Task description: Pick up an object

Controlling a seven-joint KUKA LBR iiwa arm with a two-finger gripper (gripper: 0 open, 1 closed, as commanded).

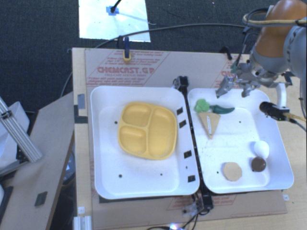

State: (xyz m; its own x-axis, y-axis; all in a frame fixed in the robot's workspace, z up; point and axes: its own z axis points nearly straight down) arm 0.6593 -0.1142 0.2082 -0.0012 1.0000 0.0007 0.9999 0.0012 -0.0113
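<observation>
My gripper (235,86) hangs open above the far edge of the right bin (278,176), with nothing between its fingers. Just below and left of it lie a green leafy toy (202,105) and a dark green pepper-like piece (222,109). A tan wedge (210,123) lies beside them. Near the bin's front right sit a white egg (261,148), a brown round piece (258,164) and a tan cookie (232,171).
The left bin (108,176) holds a yellow divided plate (147,130). A black clip strip (189,133) runs between the two bins. The arm's orange band (283,13) and grey wrist stand at the upper right. Cables cross the bench behind the bins.
</observation>
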